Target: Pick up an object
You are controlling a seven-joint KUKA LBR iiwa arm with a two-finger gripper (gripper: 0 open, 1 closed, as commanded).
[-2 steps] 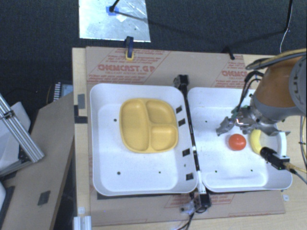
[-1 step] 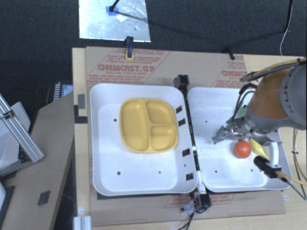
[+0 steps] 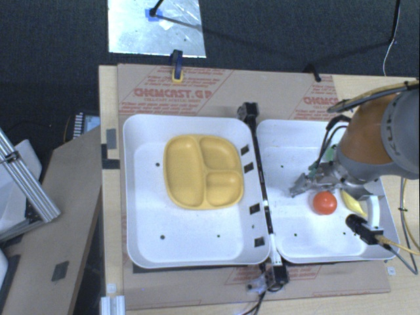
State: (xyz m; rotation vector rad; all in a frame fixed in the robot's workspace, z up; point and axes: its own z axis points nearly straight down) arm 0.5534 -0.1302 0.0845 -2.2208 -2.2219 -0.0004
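Left bin [image 3: 141,241]: yellow divided plate [image 3: 202,170] near centre. Right bin [image 3: 289,241]: red ball [image 3: 324,203] toward the right edge, yellow banana-like piece [image 3: 355,204] just beside it. Pincer [image 3: 303,186] low over the right bin's middle, just left of the ball, not touching it. Arm [image 3: 374,140] enters from desk [image 3: 197,87] right edge.

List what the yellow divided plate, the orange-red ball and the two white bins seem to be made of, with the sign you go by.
Yellow divided plate: probably moulded plastic, matt; smooth rounded compartments, even colour.
Orange-red ball: likely plastic or rubber; even colour with a faint sheen, hard to tell.
White bins: seemingly formed plastic, smooth with rounded rims and a soft gloss.
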